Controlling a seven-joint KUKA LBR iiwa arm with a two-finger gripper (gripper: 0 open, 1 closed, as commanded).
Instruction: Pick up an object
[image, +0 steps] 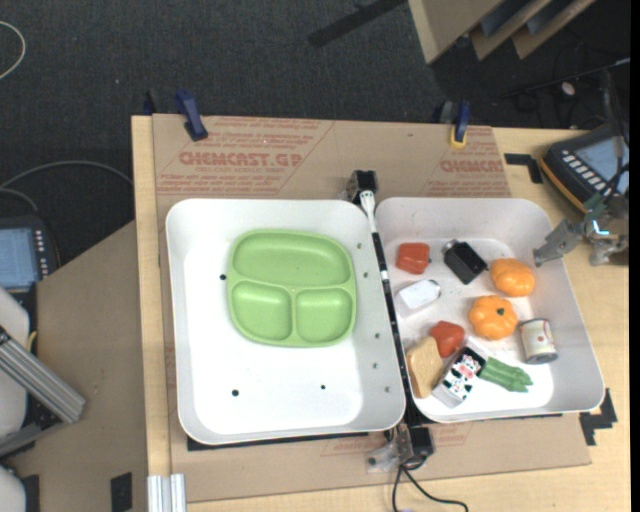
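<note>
1. Nearest candidate for the pick: small round orange toy pumpkin (513, 277), at about two o'clock in the right-hand shallow white bin (575, 330).
2. Probably light, hollow plastic; judged stiff and smooth, so likely to roll or slip out of a pinch. Best taken across the widest part of the body, from straight above, not by the top.
3. Looks glossy orange and slightly flattened, standing apart from its neighbours, with bare white floor on most sides.
4. Just toward seven o'clock of it, a second orange toy pumpkin (493, 317), with a faint stem on top; similar handling expected.
5. Close by at five o'clock, a small silver metal can (538, 340) lying tilted; hard and slick, likely to spin away.
6. Also in the same bin: black rectangular block (464, 262), red toy piece (412, 258), white rounded piece (418, 294), tan bread-slice shape (424, 365), black-and-white patterned carton (460, 378), green pod-shaped toy (505, 375).
7. Grey pincer (556, 245) poised over the bin's rim at three o'clock, near the first pumpkin but not touching; open or closed cannot be told, and nothing seen held.
8. Pale green divided plastic plate (292, 287) in the left-hand white bin (200, 380).
</note>
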